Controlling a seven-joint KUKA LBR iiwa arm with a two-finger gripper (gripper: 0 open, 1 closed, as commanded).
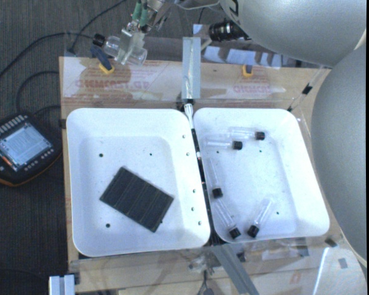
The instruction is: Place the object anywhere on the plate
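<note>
While the gripper (130, 47) hangs beyond the left bin (75, 165), its grip — seemingly blurred — is unreadable.

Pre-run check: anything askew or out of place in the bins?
Plate lies skewed in the left bin, not square to its walls. Tubes lie scattered at mixed angles in the right bin. No visible damage or spill.

Matt dark plate (136, 199); clear, glossy plastic tubes (262, 213).
</note>
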